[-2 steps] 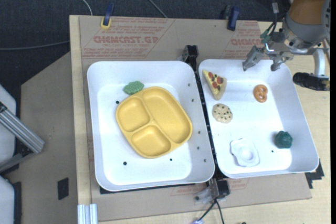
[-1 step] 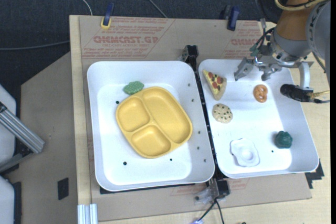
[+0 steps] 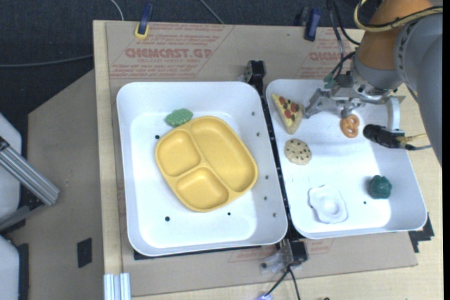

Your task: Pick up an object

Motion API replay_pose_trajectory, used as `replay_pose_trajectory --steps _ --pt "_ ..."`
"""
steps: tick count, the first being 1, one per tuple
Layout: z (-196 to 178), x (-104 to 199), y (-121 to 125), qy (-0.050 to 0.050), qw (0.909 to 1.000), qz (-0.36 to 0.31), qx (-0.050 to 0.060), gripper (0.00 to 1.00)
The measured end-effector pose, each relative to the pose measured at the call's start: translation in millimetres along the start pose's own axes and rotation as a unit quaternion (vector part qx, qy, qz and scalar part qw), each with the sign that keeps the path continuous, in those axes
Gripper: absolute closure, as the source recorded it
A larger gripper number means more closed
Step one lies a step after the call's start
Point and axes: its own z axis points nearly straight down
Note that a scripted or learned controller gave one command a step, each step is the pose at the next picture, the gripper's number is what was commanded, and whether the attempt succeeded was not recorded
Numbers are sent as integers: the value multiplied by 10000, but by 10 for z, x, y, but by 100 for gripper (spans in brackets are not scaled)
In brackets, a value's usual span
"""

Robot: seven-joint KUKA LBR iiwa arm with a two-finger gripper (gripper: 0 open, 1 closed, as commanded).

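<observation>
In the right bin (image 3: 394, 218) lie a pizza slice (image 3: 287, 111), a chocolate-chip cookie (image 3: 298, 151), a small brown pretzel (image 3: 349, 125), a white fried egg (image 3: 328, 204) and a dark green lump (image 3: 380, 186). My gripper (image 3: 330, 105) hangs over the bin's far end, between the pizza slice and the pretzel. It is open, with its fingers spread and only bare bin floor between them. One fingertip is close to the pizza slice and the other is just above the pretzel.
The left bin (image 3: 133, 151) holds a yellow divided plate (image 3: 205, 161) and a light green piece (image 3: 179, 117) at the plate's far edge. The grey arm with its orange band (image 3: 394, 17) comes in from the upper right. Black clamps sit between the bins.
</observation>
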Motion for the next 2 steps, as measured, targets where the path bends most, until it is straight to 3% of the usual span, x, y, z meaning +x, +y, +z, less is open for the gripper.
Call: replay_pose_trajectory --steps 1,2 --pt "-120 2 8 -3 10000 -2 -18 100" --pt "-737 43 -22 -7 10000 6 -37 100"
